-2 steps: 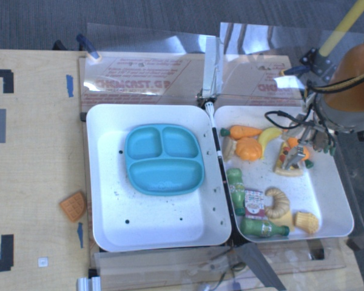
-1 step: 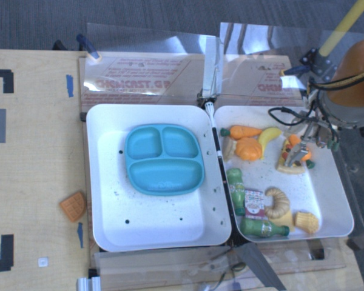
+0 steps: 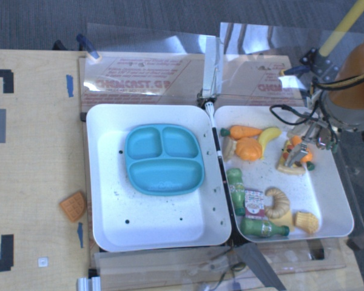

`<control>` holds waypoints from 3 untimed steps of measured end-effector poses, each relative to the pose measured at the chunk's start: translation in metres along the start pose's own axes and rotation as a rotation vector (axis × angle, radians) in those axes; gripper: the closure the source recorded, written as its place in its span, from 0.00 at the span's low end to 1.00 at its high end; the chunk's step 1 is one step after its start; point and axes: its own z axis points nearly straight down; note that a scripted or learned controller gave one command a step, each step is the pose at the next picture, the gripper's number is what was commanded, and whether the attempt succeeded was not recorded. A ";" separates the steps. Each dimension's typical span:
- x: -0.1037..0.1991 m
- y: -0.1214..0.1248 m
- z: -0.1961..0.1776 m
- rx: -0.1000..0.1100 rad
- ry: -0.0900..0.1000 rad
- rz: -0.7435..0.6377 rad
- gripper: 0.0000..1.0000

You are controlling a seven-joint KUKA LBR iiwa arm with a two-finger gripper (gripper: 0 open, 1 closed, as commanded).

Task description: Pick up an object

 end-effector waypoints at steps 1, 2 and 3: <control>0.011 -0.006 -0.001 0.002 -0.004 0.095 0.00; 0.018 -0.009 -0.001 0.001 -0.003 0.208 0.00; 0.022 -0.006 -0.001 -0.003 0.003 0.355 0.00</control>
